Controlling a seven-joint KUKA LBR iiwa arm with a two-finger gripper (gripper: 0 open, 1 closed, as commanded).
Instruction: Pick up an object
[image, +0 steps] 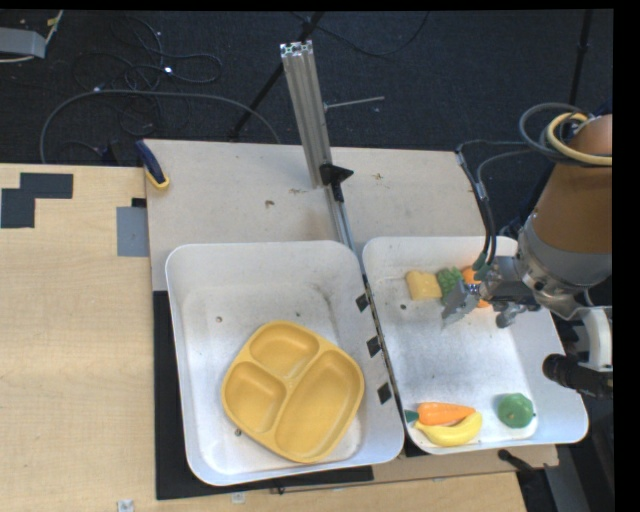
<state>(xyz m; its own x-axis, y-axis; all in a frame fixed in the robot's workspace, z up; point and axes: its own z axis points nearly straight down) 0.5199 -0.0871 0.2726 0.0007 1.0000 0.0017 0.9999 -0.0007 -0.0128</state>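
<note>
Carrot (446, 412) lies lengthwise left-right beside banana (452, 431)

We see two shallow white bins side by side on the surface, touching along their inner walls. In the left white bin (190, 300) a yellow plastic divided plate (292, 390) lies toward the near edge. In the right white bin (440, 345), a small yellow block (423, 286) sits by the far edge with a green toy piece (450, 278) just to its right. At the near edge an orange toy carrot (445, 412) rests on a yellow toy banana (452, 431); a green round toy (516, 409) lies nearby in the near right corner.
</note>
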